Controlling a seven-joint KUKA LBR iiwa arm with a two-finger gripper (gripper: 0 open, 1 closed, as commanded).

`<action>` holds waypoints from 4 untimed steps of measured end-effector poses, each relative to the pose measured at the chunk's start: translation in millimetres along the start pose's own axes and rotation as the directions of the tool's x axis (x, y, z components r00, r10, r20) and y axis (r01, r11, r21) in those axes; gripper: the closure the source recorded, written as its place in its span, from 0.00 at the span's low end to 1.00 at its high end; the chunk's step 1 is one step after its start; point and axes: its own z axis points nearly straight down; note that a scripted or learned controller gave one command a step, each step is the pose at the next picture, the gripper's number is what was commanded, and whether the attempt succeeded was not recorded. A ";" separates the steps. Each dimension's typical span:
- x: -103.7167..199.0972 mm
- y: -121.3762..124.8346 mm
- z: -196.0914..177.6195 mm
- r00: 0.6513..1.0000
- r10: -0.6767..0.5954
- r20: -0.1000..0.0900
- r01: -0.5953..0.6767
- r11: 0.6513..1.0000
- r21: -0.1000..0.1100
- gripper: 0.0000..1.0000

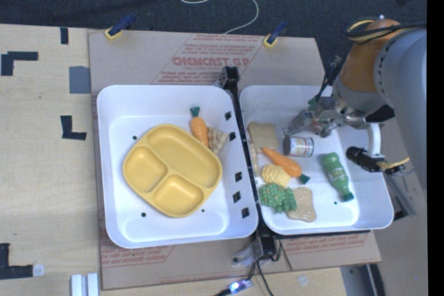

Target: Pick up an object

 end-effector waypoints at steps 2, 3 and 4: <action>4.8 0.4 -73.5 1.000 0.001 -0.001 -0.001 1.000 -0.005 1.00; 9.0 10.7 -127.5 1.000 0.000 -0.001 0.000 1.000 -0.004 1.00; 9.7 11.1 -140.1 1.000 0.001 -0.002 -0.001 1.000 -0.002 1.00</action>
